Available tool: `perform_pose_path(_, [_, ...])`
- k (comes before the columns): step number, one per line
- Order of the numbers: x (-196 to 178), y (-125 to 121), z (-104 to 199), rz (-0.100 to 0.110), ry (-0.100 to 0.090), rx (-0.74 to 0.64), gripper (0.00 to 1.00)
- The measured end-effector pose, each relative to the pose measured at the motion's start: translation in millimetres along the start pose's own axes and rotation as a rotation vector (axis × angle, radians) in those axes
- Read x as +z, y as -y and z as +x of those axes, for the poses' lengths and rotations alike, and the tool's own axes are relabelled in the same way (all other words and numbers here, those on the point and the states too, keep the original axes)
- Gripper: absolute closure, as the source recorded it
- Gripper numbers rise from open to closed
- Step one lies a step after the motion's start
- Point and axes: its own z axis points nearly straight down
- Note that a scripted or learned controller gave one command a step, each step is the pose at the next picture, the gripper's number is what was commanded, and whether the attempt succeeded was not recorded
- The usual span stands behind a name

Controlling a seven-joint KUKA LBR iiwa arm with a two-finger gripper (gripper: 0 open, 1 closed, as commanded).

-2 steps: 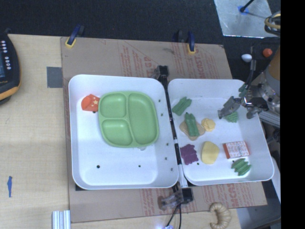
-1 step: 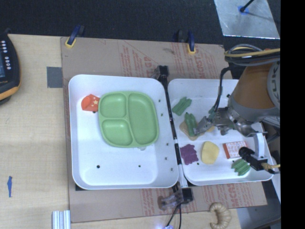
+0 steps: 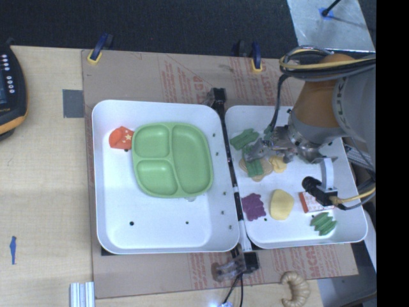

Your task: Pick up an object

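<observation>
Two shallow white bins sat there; gripper hovered low over green plastic pieces, grip unreadable, nothing lifted.

Wooden bench, light-toned, overlaid with a brown cardboard sheet held along its far edge by a yellow clamp and a blue clamp. On the cardboard, left white bin and, touching its right side, right white bin. Left of the left bin, a grey tape patch; farther left, at the bench edge, a black-and-orange handheld controller. Toward the near edge, right of the left bin, a curled beige object.
</observation>
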Motion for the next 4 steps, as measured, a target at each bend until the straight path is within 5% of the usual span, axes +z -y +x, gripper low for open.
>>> perform_pose_path(1, [2, -54, -40, 0.028, -0.013, -0.003, 0.00])
perform_pose_path(2, [-2, -11, 0, -0.010, 0.002, 0.002, 0.00])
perform_pose_path(3, [1, -65, -32, -0.005, 0.002, 0.002, 0.00])
perform_pose_path(4, [1, -64, -43, -0.004, 0.001, 0.005, 0.00])
